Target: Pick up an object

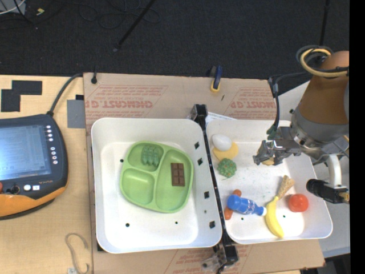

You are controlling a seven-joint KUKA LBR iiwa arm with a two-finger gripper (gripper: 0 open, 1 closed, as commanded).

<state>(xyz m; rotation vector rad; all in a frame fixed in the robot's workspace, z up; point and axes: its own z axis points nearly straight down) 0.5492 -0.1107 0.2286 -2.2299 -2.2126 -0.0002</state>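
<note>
Far to my tool's (268, 157) left, the cardboard (148, 99) shows mirrored red print I can't read. Closer left lie a white egg (221, 142) on yellow and green broccoli (227, 167); below sit a blue bottle (245, 205), banana (274, 218) and tomato (297, 202). Tool's spread: cannot tell.

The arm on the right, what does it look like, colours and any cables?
The arm has a broad orange-brown band, grey metal below it, and a yellow-rimmed ring on top. A dark cable runs along its left side. The gripper is small, of grey and black metal parts.
</note>
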